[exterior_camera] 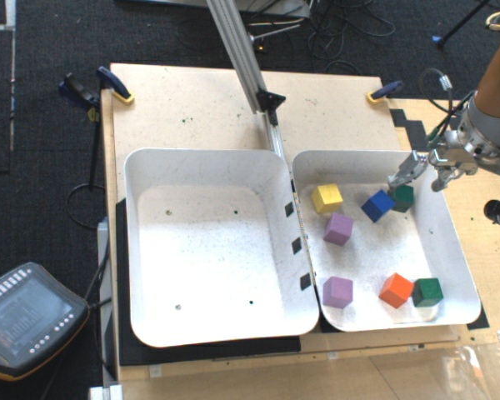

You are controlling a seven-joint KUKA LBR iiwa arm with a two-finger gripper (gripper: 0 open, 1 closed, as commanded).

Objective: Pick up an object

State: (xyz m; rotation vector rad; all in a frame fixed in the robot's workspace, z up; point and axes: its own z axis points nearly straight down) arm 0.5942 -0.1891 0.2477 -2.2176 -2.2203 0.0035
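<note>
Blue cube (377,206): solid colour, tilted on one edge, touching a dark green cube (403,197). Gripper (404,178) directly above them; finger state cannot be determined.

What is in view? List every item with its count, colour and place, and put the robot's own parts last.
yellow cube: 1, yellow, right bin, upper left part
blue cube: 1, blue, right bin, upper middle, tilted, beside the gripper
purple cubes: 2, purple, right bin, one below the yellow cube, the other near the front
orange cube: 1, orange, right bin, front right
green cubes: 2, dark green, one beside the orange cube, one by the gripper
bins: 2, white, side by side on the bench
clamps: 2, blue and yellow, bench's back corners
pendant: 1, grey and orange, floor at left
gripper: 1, grey, over the right bin's upper right
</note>
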